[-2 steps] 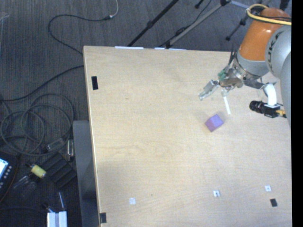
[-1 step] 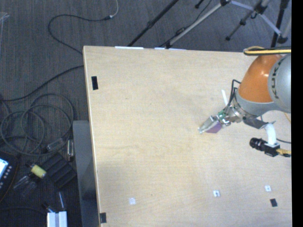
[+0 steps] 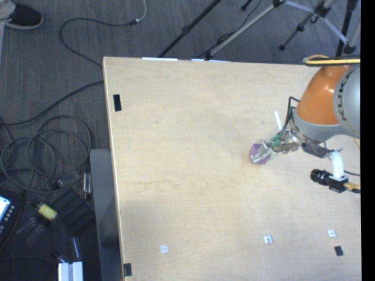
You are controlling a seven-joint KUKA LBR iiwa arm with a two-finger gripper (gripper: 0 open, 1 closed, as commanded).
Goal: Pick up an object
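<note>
The gripper (image 3: 270, 147) is right at a small purple object (image 3: 258, 154) on the right of the wooden bench (image 3: 187, 180); I cannot tell whether it is spread or pinching, so this looks like the grasping step, with a secure lift needed next.

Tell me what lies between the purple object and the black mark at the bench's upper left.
Nothing: the camera view shows bare bench top from the black mark to the purple object.
</note>
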